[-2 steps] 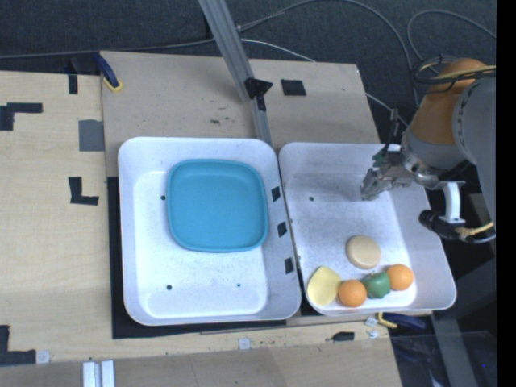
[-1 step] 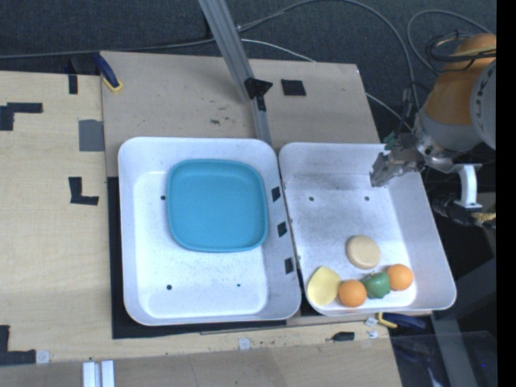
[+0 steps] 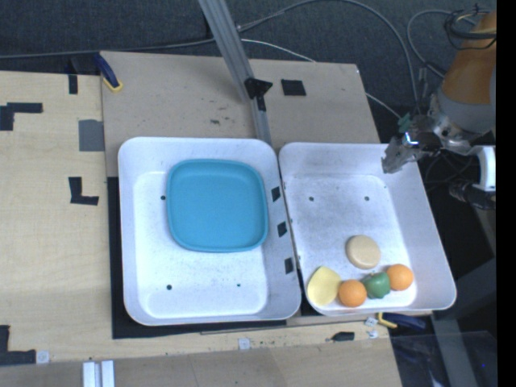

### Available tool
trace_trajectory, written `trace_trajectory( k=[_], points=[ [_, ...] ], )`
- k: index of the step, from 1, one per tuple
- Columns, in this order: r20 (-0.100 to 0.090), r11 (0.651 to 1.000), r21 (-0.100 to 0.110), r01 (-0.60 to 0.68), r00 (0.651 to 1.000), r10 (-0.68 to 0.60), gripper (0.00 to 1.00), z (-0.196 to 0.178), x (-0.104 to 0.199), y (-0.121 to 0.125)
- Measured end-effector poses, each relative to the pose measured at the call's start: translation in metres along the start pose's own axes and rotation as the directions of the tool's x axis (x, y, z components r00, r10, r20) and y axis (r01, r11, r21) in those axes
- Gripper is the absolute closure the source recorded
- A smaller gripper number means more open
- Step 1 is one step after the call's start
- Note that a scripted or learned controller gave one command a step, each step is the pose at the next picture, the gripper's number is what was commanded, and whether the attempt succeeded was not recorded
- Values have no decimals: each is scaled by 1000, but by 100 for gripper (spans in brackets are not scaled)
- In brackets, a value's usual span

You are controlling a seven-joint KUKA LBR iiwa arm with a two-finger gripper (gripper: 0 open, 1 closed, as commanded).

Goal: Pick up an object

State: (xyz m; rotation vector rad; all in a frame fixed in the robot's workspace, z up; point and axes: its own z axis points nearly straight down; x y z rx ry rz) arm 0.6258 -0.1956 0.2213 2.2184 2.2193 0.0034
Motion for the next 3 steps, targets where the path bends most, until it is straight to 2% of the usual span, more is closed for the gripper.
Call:
trace_trajectory(
  k=[3],
  points=[
    [-2, 1000, 5, 3, 1000, -3, 100, 15, 152, -46]
  ],
)
